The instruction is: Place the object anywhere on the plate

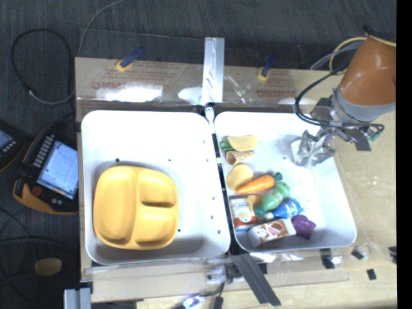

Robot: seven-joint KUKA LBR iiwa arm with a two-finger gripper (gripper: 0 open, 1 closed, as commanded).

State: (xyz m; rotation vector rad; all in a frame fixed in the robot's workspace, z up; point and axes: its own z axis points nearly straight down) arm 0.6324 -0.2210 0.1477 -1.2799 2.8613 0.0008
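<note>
I start at the left bin (90,127), where the yellow plate (135,206) sits toward the near left corner, nothing on its three compartments. That is where I need to end up, and any compartment will do.

In the right bin (335,192) the toy food is bunched along the left wall and near edge: a carrot (256,184), a green bottle (273,197), a small carton (271,230), a purple grape bunch (304,224). None of it is picked yet.

The claw (313,148) hangs over the bare far right part of that bin, well apart from the pile, with nothing between its fingers; I cannot tell how wide it is set.

My judgement: bring it left toward the carrot, which lies on top and fairly free, and come straight down across its narrow width, clear of the neighbours.
</note>
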